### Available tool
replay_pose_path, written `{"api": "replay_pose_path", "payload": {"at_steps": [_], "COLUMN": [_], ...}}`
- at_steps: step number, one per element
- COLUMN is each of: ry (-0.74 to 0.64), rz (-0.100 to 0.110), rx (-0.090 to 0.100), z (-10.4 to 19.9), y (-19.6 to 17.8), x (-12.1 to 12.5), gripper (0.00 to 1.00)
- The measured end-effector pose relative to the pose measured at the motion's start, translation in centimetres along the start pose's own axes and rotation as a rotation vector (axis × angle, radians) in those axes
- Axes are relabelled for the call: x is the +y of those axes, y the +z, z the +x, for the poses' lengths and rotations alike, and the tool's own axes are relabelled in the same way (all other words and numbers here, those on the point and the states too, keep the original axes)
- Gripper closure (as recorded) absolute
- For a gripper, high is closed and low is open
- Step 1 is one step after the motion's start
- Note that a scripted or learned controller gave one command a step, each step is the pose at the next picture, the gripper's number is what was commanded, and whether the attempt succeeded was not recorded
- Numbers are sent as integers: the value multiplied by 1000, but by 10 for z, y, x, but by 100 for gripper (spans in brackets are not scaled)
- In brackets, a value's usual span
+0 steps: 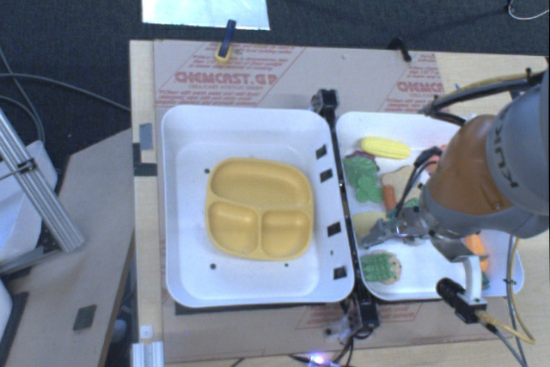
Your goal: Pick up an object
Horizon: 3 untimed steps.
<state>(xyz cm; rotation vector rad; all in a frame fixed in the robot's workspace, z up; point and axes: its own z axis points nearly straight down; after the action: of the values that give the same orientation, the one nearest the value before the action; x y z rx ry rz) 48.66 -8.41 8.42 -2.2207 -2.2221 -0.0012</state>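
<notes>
While the gripper (384, 229) hangs low inside the right bin (404, 126), whether it is parted or closed can't be told, and nothing shows in its grasp. Crowded toys could make it snag two or slip off. Beside it: one corn cob (384, 148), one green piece (363, 177), one round cookie-like piece (381, 268). Left: one yellow tray (259, 207).

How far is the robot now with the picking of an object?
Done: the gripper is low in the right bin, among the toy foods. In hand: it hangs beside the cookie, nothing visibly held. Left: grasp and lift an item; the corn and green piece lie untouched.
</notes>
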Motion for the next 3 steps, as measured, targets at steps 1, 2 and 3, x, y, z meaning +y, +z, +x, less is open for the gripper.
{"api": "replay_pose_path", "payload": {"at_steps": [1,2,3], "ry": [1,0,0], "rz": [-1,-1,-1], "rx": [0,0,0], "z": [1,1,1], "y": [0,0,0], "x": [0,0,0], "gripper": [0,0,0]}}
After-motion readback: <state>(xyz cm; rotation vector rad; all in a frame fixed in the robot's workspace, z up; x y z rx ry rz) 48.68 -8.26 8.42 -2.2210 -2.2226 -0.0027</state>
